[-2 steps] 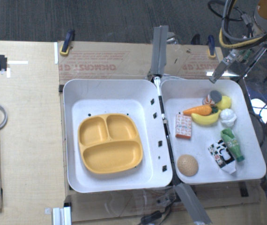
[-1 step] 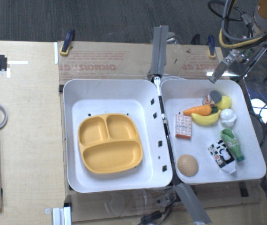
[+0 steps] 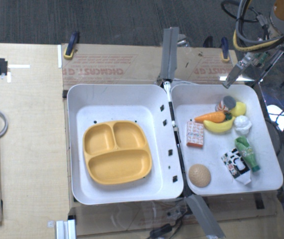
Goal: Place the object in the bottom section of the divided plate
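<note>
A yellow divided plate [image 3: 117, 153] lies in the left bin [image 3: 77, 133]; its two small sections are at the far side and its large section at the near side, and nothing lies in them. The right bin [image 3: 261, 183] holds an orange carrot [image 3: 211, 117], a banana [image 3: 219, 126], a lemon [image 3: 239, 108], a red-and-white box [image 3: 195, 134], a green bottle [image 3: 247, 153], a black-and-white packet [image 3: 235, 166] and a round brown bun [image 3: 200, 176]. My gripper [image 3: 234, 73] hangs above the right bin's far edge, apart from all the objects.
A grey divider [image 3: 169, 59] runs between the bins at the back. Cables [image 3: 246, 19] loop around the arm at the top right. A small grey item [image 3: 228, 103] and a white one [image 3: 242, 125] lie near the lemon. Cardboard [image 3: 112, 63] lies behind the left bin.
</note>
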`<act>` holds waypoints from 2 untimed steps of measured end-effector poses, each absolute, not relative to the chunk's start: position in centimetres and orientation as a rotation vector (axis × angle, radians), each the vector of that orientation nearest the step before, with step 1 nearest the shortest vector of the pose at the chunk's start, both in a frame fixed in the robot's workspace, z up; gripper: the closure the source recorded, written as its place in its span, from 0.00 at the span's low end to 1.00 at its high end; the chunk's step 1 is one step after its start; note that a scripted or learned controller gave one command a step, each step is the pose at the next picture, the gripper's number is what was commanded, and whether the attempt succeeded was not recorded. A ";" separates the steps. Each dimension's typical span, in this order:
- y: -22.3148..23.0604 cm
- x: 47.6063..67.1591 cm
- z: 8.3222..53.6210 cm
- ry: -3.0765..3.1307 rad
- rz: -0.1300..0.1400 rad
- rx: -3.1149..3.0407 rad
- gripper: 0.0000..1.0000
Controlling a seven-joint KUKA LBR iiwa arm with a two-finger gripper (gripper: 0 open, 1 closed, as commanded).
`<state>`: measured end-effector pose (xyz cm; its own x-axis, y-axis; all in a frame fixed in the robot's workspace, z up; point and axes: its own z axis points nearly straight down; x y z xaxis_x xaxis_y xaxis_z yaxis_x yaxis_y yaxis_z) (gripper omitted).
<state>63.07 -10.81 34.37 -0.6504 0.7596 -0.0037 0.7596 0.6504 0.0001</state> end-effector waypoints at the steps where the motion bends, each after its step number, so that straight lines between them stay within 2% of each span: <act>1: -10.8 63.1 34.4 2.851 -0.002 1.312 0.00; 2: -10.8 63.1 34.4 2.851 -0.002 1.312 0.00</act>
